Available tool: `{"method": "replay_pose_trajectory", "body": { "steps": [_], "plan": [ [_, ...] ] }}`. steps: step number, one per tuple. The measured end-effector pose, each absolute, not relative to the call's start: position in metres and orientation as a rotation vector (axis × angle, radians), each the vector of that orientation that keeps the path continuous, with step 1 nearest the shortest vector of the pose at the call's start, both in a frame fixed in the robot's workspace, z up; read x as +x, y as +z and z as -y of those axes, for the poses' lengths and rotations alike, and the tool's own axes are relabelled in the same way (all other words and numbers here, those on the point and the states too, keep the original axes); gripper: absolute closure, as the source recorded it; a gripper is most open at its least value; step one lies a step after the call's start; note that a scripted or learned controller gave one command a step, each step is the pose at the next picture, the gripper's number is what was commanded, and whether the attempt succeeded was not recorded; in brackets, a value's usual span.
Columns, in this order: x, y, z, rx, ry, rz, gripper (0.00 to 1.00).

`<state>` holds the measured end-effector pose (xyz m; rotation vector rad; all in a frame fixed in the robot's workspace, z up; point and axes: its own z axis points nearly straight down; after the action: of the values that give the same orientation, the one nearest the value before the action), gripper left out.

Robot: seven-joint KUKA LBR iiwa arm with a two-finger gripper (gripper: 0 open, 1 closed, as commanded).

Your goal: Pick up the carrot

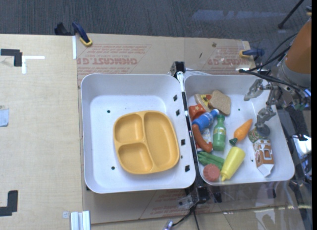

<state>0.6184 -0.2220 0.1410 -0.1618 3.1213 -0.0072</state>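
Counted: one carrot [242,130], two bottles, one yellow tray [146,141]. Gripper [264,106] just right of carrot, jaws parted, nothing held.

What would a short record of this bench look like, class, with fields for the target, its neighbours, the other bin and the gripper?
target: carrot, lying in the right bin
neighbours: green bottle on its left, yellow squeeze bottle below it, carton on its right
other bin: left bin holding a yellow divided plate
gripper: gripper above the right bin, beside the carrot, holding nothing
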Motion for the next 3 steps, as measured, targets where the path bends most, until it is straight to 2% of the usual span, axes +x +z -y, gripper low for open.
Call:
{"method": "replay_pose_trajectory", "body": {
  "steps": [2, 3],
  "plan": [
    [0.596, 0.127, 0.219, -0.383, -0.022, -3.062, 0.00],
    [0.567, 0.127, 0.217, -0.575, -0.037, -3.012, 0.00]
  ]
}}
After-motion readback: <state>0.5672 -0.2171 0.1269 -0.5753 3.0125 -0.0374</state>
